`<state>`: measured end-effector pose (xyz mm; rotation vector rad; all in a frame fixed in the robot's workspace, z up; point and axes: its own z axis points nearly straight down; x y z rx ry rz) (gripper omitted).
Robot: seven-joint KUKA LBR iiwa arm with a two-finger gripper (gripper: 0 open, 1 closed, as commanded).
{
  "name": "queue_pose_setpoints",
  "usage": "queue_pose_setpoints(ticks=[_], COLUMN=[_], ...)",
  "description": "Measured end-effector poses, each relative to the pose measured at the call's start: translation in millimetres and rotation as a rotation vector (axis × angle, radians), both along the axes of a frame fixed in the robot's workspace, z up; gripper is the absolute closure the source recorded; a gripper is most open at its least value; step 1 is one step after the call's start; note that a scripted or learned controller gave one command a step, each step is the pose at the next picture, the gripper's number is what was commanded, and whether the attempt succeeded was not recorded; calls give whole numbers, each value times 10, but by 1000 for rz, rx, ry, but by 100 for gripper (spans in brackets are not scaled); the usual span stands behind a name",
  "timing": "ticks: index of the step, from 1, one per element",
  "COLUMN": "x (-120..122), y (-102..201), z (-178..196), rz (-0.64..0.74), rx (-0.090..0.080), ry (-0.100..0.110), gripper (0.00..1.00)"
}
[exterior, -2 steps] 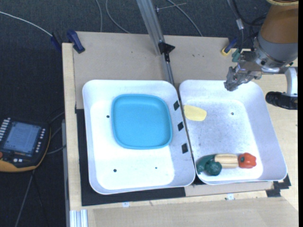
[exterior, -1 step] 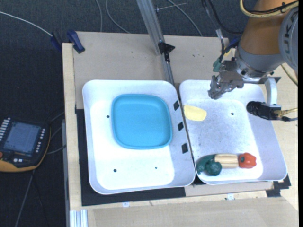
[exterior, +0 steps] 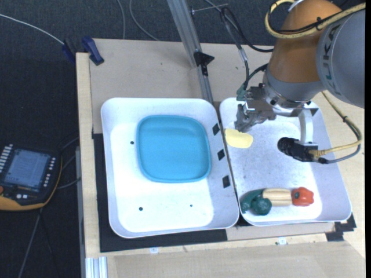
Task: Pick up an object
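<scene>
Fingers (exterior: 242, 122) dark under the wrist, pointing down into the right bin (exterior: 339, 184); cannot tell whether apart or together. Gripper (exterior: 243, 126) low over that bin's far left corner, tips at or very near the upper edge of a yellow piece (exterior: 239, 139) lying flat on the bin floor. Close on the yellow piece's left, the bin's wall.

Then by size. Left bin (exterior: 116, 155) edge to edge with the right one, small black clips (exterior: 220, 154) along the shared rim. Grey arm (exterior: 342, 39) with its orange band, in from the right and overhanging the right bin's far side. Blue square plate (exterior: 174, 148) flat in the middle of the left bin. Along the right bin's near wall, well apart from the gripper, a row of three touching: tan roll (exterior: 277, 197) in the middle, green lump (exterior: 256, 204) at its left end, red piece (exterior: 302, 196) at its right.
</scene>
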<state>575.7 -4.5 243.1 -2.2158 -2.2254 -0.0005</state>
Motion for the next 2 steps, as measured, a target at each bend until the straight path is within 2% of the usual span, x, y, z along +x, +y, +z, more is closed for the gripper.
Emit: queue_pose_setpoints(ticks=[1, 2], x=[-168, -341], y=[459, 865], z=[-131, -28], rz=[0, 0], rx=[0, 0], ry=[0, -1], gripper=[100, 100])
